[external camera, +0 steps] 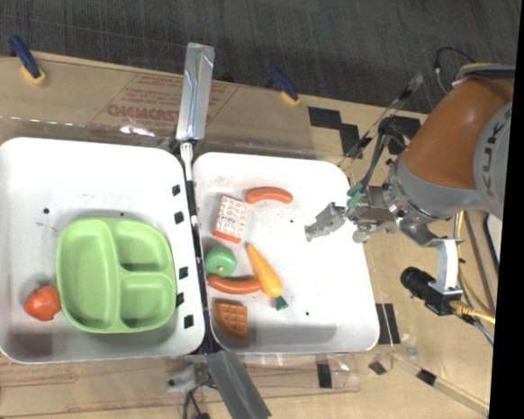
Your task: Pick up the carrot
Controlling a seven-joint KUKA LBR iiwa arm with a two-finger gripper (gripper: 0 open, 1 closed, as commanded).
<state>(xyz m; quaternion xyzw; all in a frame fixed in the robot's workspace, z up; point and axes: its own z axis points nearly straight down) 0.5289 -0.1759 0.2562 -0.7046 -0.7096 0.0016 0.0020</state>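
Carrot (263, 271) lies loose in the right bin (337, 291), crowded by other play food, with the pincer (320, 224) hanging apart from it.

Nearest, a brown waffle-like piece (230, 317) sits at the bin's front edge; just behind it a reddish sausage (233, 285) touches the carrot's lower side, and a green vegetable (221, 261) lies just beside both. The carrot runs diagonally, its green stem end toward the front right. Behind it a small red-and-white carton (230, 219) bears print too small to read, and farther back lies a second sausage (268, 196). The left bin (30, 177) holds a green divided plate (119, 275) and a tomato (43, 303). The grey arm (452, 147) reaches in from the right, with part of "KUKA" showing; its pincer hovers over bare bin floor, holding nothing, though how wide it stands cannot be told.
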